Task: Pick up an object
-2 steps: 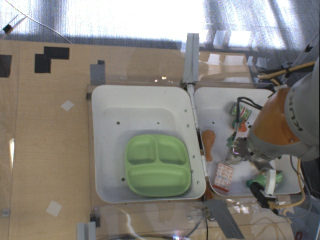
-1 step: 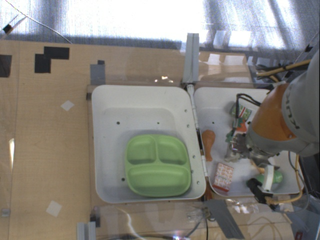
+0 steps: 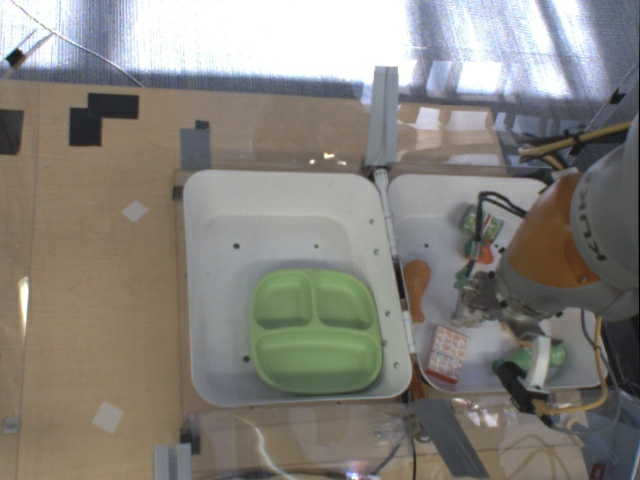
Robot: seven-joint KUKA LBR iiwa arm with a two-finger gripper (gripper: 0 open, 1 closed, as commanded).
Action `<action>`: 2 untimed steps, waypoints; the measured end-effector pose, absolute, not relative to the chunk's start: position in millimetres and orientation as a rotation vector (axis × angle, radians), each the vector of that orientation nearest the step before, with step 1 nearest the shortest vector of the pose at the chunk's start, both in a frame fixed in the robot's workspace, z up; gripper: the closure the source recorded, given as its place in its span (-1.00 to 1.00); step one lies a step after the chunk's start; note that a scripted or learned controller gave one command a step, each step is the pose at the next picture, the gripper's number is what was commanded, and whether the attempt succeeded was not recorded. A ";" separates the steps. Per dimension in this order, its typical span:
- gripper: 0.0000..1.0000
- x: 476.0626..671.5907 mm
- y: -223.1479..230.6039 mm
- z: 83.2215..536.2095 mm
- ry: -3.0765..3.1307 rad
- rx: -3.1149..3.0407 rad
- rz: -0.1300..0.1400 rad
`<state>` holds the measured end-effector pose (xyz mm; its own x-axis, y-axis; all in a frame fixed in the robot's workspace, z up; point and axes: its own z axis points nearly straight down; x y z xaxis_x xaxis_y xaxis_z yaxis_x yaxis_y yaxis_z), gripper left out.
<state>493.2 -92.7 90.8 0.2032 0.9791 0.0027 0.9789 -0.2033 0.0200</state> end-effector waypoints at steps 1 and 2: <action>1.00 492.7 -89.9 90.8 1.962 2.430 0.019; 1.00 495.2 -87.4 90.5 1.965 2.431 0.012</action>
